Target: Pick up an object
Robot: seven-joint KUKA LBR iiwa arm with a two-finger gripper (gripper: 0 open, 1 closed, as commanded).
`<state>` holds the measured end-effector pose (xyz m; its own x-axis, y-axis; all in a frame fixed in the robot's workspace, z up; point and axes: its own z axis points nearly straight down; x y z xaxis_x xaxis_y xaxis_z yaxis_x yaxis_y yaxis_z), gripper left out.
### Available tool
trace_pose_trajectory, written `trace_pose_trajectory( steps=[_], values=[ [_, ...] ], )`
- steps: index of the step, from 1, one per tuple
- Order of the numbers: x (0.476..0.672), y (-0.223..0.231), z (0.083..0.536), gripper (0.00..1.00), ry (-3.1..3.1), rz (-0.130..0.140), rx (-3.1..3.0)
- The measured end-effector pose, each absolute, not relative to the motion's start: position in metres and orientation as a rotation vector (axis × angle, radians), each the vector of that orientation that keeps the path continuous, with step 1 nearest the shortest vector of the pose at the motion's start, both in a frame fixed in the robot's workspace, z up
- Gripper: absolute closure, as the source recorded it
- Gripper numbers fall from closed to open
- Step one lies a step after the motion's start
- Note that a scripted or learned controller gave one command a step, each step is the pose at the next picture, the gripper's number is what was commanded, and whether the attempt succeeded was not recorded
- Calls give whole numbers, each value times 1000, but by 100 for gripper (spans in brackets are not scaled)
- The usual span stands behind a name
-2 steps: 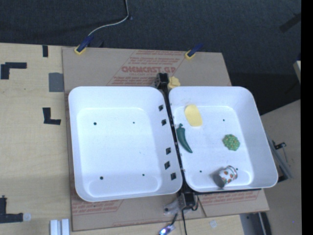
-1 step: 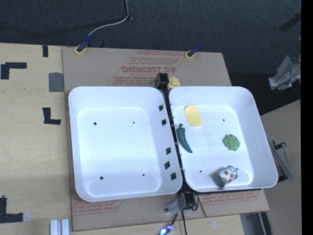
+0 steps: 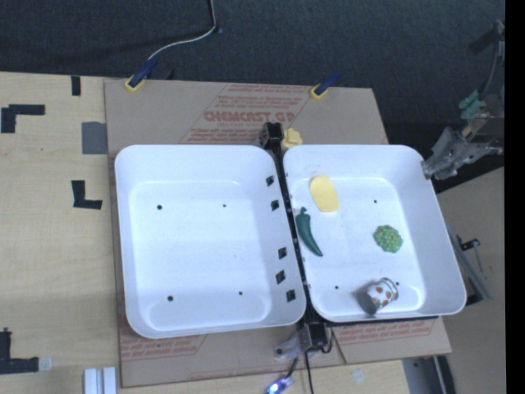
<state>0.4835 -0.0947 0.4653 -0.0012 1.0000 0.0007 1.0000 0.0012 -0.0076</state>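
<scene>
Bins sit side by side on a sheet of brown cardboard (image 3: 246, 113) with red print, and the cardboard lies on the tabletop (image 3: 49, 220). The left bin (image 3: 197, 158) is white with small dark dots on its floor. The right bin (image 3: 410, 167) is white too, and it holds four things. A flat yellow piece (image 3: 324, 194) lies near the top of that bin, a bit left of the middle. Just below it, close to the wall the two bins share, lies a green pepper (image 3: 309, 232), long and bent. A bumpy green ball (image 3: 388, 238) rests well apart from the pepper, toward the right side. A small cup with red and white marks (image 3: 378, 295) lies tipped over near the bottom edge of the right bin. The gripper (image 3: 447, 156) is off past the top right corner of the right bin, over its rim, away from all four things. It looks grey and blurry there, and I cannot tell if the jaws are spread or pressed together. A white cable (image 3: 189, 35) runs across the dark cloth (image 3: 328, 23) behind the bins. Yellow and blue clips (image 3: 141, 75) hold the cardboard at its far corners.
</scene>
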Motion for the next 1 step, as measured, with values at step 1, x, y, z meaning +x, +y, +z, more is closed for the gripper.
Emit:
trace_pose_trajectory(
  steps=[1],
  values=[
    [503, -103, 539, 100, -2229, -6, -2224]
  ],
)
